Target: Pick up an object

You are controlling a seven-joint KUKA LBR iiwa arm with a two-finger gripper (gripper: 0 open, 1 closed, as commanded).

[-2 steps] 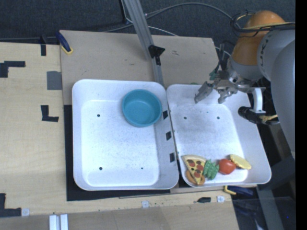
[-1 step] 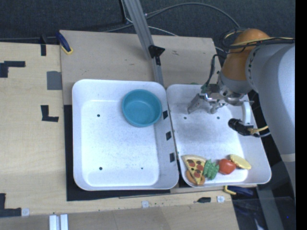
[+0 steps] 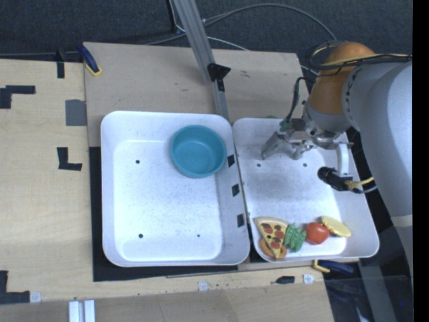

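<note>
I count two white bins [image 3: 127, 247] on my desk. One blue bowl [image 3: 198, 151]. Four toy foods: one pizza slice [image 3: 270, 236], one green vegetable [image 3: 294, 236], one tomato [image 3: 316, 233], one yellow piece [image 3: 336, 226].

Both bins — left bin [image 3: 127, 247] and right bin [image 3: 295, 186] — are white, faintly speckled grey on the floors, with a few small black dots. Bowl [image 3: 198, 151]: plain blue, darker at the rim. Pizza slice [image 3: 271, 235]: orange-yellow crust, red spots. Adjacent leafy piece [image 3: 293, 236] is green; tomato [image 3: 317, 233] red; end piece [image 3: 336, 227] yellow. Arm [image 3: 375, 106]: grey, with an orange band [image 3: 335, 79]. Gripper [image 3: 285, 146]: dull metallic grey. Bench [image 3: 40, 180] — pale tan wood, with black tape marks.
</note>
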